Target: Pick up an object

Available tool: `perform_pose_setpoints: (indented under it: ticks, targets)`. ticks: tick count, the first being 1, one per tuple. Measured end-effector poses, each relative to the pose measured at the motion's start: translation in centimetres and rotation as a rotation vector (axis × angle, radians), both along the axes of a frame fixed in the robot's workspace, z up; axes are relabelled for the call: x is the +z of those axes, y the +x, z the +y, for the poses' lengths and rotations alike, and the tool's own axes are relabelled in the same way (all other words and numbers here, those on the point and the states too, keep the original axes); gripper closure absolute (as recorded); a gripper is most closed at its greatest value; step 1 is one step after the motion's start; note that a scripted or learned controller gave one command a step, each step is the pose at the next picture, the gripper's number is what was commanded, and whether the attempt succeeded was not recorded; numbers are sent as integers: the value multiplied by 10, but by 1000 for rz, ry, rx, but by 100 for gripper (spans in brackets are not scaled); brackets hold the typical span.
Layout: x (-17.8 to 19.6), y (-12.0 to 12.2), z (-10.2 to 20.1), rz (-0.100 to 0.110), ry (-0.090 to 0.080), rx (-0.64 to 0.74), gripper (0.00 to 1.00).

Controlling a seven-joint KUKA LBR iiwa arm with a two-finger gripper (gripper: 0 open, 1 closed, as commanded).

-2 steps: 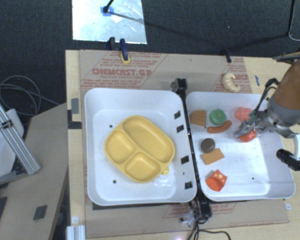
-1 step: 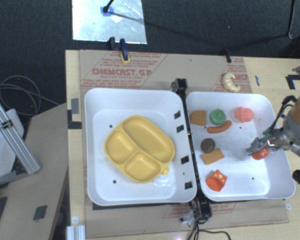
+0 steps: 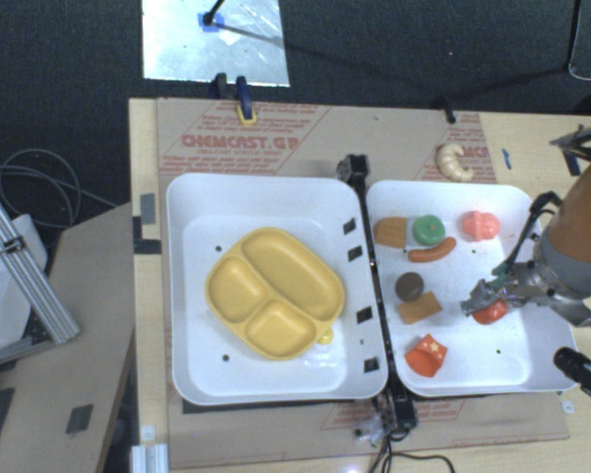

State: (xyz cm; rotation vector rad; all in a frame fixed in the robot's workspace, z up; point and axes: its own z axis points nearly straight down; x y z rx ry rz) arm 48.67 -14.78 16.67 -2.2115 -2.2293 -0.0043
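A small red object (image 3: 491, 312), possibly a toy pepper or tomato, lies in the right white bin (image 3: 512, 374), toward its right side. The gripper (image 3: 487, 302) sits directly over it, its dark fingers touching or just above the red piece; whether they are closed on it cannot be told from this angle. The grey arm (image 3: 576, 254) reaches in from the right.

Elsewhere in the same bin lie an orange-red wedge (image 3: 426, 355) near the front, a brown block (image 3: 420, 308), a dark brown round piece (image 3: 409, 285), a red sausage (image 3: 431, 253), a green round piece (image 3: 429, 229) beside an orange-brown piece (image 3: 390, 232), and a pink object (image 3: 481, 226) near the back.

The left white bin (image 3: 192, 264) holds a yellow divided tray (image 3: 274, 291). A pale croissant-shaped toy (image 3: 456, 163) rests on the surface (image 3: 305, 136) behind the right bin.
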Motion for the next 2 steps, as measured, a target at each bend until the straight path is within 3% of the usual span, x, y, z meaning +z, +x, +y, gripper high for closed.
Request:
perform_pose_setpoints:
  ticks: [1, 2]
  targets:
    - [34, 1, 61, -4, -2, 3, 100]
    - [37, 16, 123, -2, -1, 3, 100]
